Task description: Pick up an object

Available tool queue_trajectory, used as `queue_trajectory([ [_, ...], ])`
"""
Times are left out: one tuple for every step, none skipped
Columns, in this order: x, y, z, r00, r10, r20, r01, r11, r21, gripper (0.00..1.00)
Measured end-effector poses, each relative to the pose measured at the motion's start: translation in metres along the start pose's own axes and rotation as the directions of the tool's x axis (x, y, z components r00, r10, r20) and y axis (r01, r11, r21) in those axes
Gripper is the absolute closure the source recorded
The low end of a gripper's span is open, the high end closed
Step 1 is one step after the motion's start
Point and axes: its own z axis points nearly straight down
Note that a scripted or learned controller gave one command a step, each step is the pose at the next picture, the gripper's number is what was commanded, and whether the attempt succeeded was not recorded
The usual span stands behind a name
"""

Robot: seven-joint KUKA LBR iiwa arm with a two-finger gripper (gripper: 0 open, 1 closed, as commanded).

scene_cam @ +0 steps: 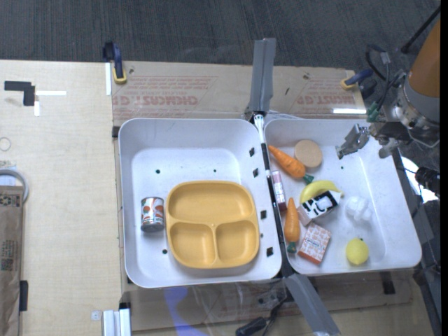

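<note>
Tool (pixel 352 143) hovering open, gripping nothing, over right bin (pixel 392 187); tan disc (pixel 308 153) just left. Left bin (pixel 133 187) holding yellow tray (pixel 211 224), can (pixel 152 213).

Arm (pixel 425 68): grey housing, orange band above wrist.
Cables: black, looped beside wrist.
End effector (pixel 352 141): grey metal, two-finger.

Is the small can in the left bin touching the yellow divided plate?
Apart. The camera view shows a thin strip of white bin floor between the can and the left rim of the yellow plate; the can stands beside it.
</note>
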Motion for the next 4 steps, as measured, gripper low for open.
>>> queue_trajectory([
  [0.033,0.026,0.158,0.989,0.151,0.0,-0.151,0.989,0.001,0.0],
  [0.031,0.067,0.182,0.997,0.072,0.0,-0.072,0.997,-0.001,0.0],
  [0.03,0.066,0.173,0.997,0.074,0.0,-0.074,0.997,0.0,1.0],
  [0.032,0.073,0.088,0.998,-0.057,0.001,0.057,0.998,-0.003,1.0],
])
